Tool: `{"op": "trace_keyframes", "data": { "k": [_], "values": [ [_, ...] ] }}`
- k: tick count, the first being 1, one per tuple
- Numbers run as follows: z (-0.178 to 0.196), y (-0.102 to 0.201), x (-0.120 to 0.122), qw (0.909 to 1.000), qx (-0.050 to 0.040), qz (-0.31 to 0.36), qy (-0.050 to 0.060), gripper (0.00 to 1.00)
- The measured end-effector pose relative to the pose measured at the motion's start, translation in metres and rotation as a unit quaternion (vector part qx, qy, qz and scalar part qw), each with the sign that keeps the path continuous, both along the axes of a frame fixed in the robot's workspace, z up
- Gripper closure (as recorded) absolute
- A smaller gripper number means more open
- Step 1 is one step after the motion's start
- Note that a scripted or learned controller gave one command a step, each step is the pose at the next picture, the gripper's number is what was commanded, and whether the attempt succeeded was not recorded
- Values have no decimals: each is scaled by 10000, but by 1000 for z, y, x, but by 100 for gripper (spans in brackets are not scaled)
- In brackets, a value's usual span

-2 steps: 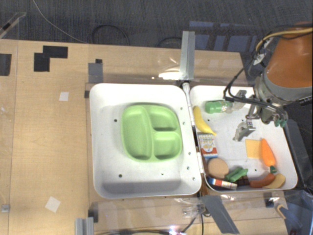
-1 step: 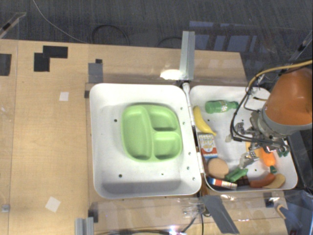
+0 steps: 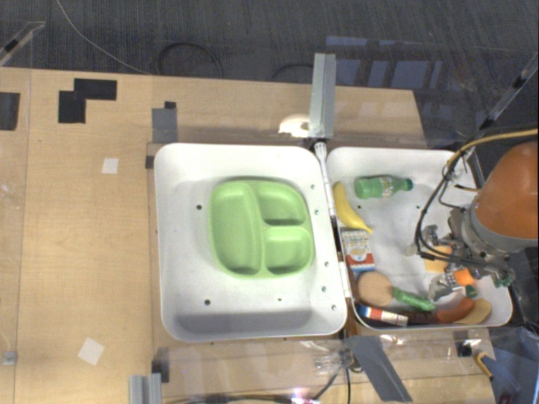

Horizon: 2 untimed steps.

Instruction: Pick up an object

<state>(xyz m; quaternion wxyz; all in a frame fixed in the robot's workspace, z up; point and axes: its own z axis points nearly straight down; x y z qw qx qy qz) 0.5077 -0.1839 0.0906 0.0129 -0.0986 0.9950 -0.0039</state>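
A light wooden bench (image 3: pixel 76 251) carries two shallow white plastic bins side by side. The left white bin (image 3: pixel 181 251) holds a light green divided plastic tray (image 3: pixel 259 225), lying flat near the bin's middle, with one long compartment on its left and two smaller ones on its right.

The right white bin (image 3: pixel 396 217) holds the loose objects. The grey arm with its orange band (image 3: pixel 512 192) reaches in from the right and hangs over the right half of this bin. Below the band, the two-finger gripper (image 3: pixel 450 278) sits low over the bin's near right corner, amid cables and metal parts; whether its fingers are spread or pressed together cannot be told from here, and nothing can be seen held between them.

Along the bin's left wall lies a yellow plastic banana (image 3: pixel 349 209), and near the far wall a green plastic bottle (image 3: pixel 381 186) lies on its side. Just below the banana sits a small red and white printed carton (image 3: pixel 358 248). Near the front wall lie a tan, rounded potato-like object (image 3: pixel 376 289), a slim green stick-shaped item (image 3: pixel 413 299) angled beside it, and a red and white marker-like tube (image 3: pixel 383 315) against the wall. A brownish rounded piece (image 3: pixel 465 311) lies just under the gripper.
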Motion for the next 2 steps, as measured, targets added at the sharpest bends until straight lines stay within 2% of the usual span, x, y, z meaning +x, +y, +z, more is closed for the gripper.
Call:
{"op": "trace_keyframes", "data": {
  "k": [1, 2],
  "values": [
    [10, 1, 4, 10000, -7, 37, -37, 100],
    [71, -22, 16, 9586, -37, 2846, 83, 100]
  ]
}}
